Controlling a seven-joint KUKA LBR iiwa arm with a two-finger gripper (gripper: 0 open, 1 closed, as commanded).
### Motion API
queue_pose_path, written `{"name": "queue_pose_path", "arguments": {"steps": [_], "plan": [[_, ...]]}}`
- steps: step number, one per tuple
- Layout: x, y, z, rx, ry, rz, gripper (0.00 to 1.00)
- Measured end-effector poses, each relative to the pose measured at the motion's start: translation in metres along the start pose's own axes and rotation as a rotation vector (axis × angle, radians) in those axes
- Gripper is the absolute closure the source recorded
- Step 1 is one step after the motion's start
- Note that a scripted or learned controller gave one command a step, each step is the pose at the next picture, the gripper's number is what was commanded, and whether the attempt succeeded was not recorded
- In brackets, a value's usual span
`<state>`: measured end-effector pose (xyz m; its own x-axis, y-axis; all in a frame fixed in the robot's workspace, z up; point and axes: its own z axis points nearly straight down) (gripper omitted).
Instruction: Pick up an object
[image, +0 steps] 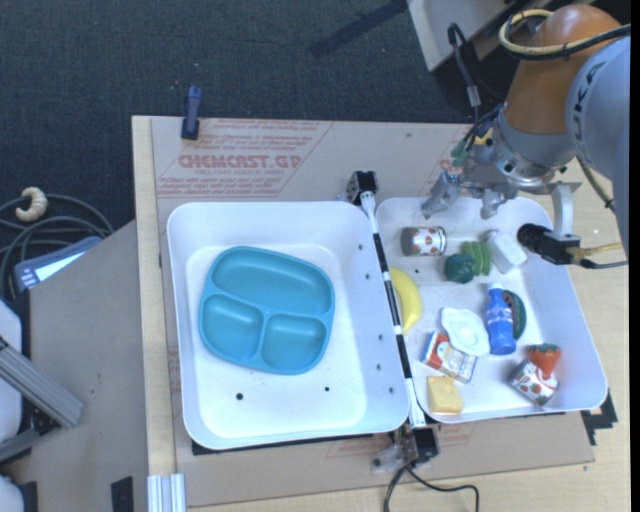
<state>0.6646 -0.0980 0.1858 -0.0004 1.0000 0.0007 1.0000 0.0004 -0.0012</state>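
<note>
On the desk (250, 160) sit two white bins: the left bin (190, 240) holds one blue divided plate (266, 309), while the right bin (580, 340) holds about nine small items, including one banana (406, 297), one blue bottle (499, 320) and what looks like one small can (424, 240), with the hand (464, 199) hovering spread open and holding nothing above its far edge.

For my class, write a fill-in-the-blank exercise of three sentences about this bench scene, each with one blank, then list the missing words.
1. The blue divided tray lies in the ______ bin of the camera view.
2. The banana lies along the ______ edge of the right bin.
3. The gripper hangs over the ______ end of the right bin, above the small can.

Missing words: left; left; far
</note>
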Motion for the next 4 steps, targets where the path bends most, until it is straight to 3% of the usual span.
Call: {"name": "queue_pose_path", "arguments": {"steps": [1,2,3,4], "plan": [[0.005,-0.013,0.067,0.002,0.000,0.001,0.00],[-0.001,0.004,0.098,-0.007,0.000,-0.001,0.00],[-0.001,0.005,0.087,-0.010,-0.001,-0.002,1.00],[0.040,-0.067,0.000,0.000,0.001,0.000,1.00]]}}
